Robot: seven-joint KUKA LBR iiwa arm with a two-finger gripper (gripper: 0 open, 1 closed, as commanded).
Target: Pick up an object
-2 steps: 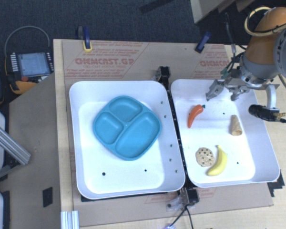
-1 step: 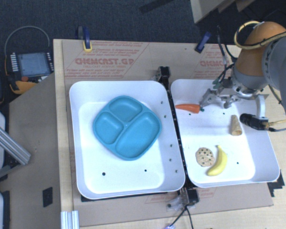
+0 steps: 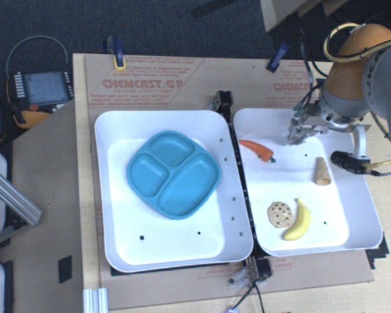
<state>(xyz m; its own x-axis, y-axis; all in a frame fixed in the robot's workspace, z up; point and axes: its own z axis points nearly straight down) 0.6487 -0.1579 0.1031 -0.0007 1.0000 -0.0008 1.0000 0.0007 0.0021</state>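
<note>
The right bin [image 3: 352, 237] holds an orange carrot [image 3: 257, 150] near its left wall, a tan bread-like piece [image 3: 322, 171] toward the right, and a round cookie [image 3: 280, 214] beside a yellow banana [image 3: 298, 221] at the front. My gripper [image 3: 300, 134] hangs over the back of this bin, to the right of the carrot and behind the tan piece. Nothing shows between its fingers.
The left bin [image 3: 117, 240] holds a blue sectioned plate [image 3: 174, 173] in its middle. A black divider strip [image 3: 238, 175] runs between the two bins. A monitor and cables [image 3: 44, 87] sit off the bench at the far left.
</note>
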